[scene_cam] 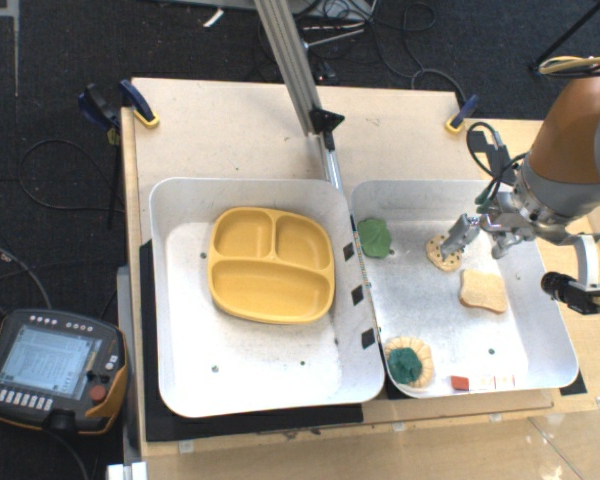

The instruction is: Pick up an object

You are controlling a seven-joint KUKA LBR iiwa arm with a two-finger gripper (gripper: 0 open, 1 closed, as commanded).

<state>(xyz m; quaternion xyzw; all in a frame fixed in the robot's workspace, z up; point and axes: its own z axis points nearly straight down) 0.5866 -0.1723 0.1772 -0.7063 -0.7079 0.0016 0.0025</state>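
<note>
Counting across the two shallow white bins: the left bin (180, 368) holds one yellow plastic divided plate (272, 265) with three compartments. The right bin (540, 353) holds four loose things: one green leafy toy piece (374, 237) near its left wall, one tan round cracker-like piece (443, 253), one pale toast-shaped slice (483, 292) whose long axis runs roughly left to right, and one green-and-tan round piece (407, 361) at the front left corner. The grey arm's gripper (477, 238) hangs just beside the cracker, its fingers spread apart with nothing between them.
</note>
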